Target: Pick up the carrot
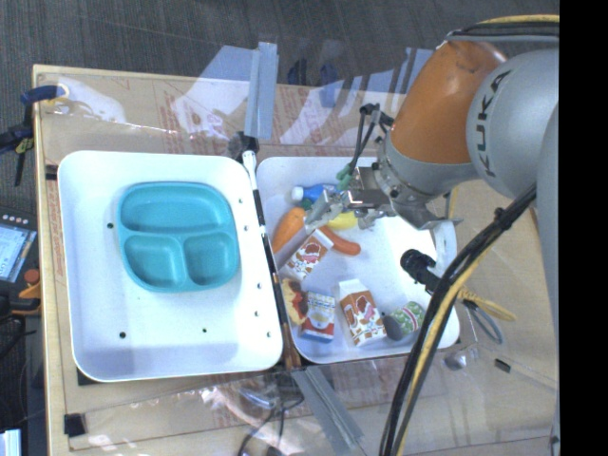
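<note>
Carrot [288,226], orange and tapered, is lying at the left edge of the right bin [418,255], just left of the gripper [334,204] and close beside it. I cannot tell how the jaws are standing; the metal tip is blurring into the clutter beneath it. Both white bins are sitting on a pale wooden bench [142,112] under crinkled clear plastic, with dark carpet beyond. The left bin [95,331] is holding a smooth teal tray [179,234] with three compartments. Below the gripper, small cartons [359,313] and a green-topped can [407,319] are lying jumbled. The arm's orange band [446,93] is hiding the bin's far right corner, and cables are cutting across its near right corner.
</note>
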